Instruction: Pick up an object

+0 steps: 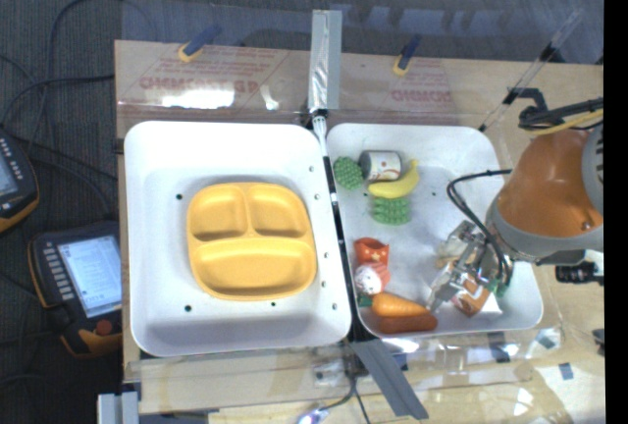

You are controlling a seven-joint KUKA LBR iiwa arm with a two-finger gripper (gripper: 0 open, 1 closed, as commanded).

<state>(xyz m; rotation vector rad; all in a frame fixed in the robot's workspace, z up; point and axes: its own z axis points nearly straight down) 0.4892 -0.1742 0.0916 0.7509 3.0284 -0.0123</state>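
Note:
My gripper (449,287) is low in the near right corner of the right bin (432,139), below the orange band of the arm (549,191). A small orange and green packet (478,298) lies right against it on its right side. An orange carrot (400,307) lies just to its left, along the bin's front wall. I cannot make out whether anything is held.
The right bin also holds a banana (396,185), a small can (383,163), a green studded ball (347,173), a green knobbly piece (391,209), a red item (371,253) and a white and red ball (367,281). A yellow divided plate (253,240) lies in the left bin (157,167).

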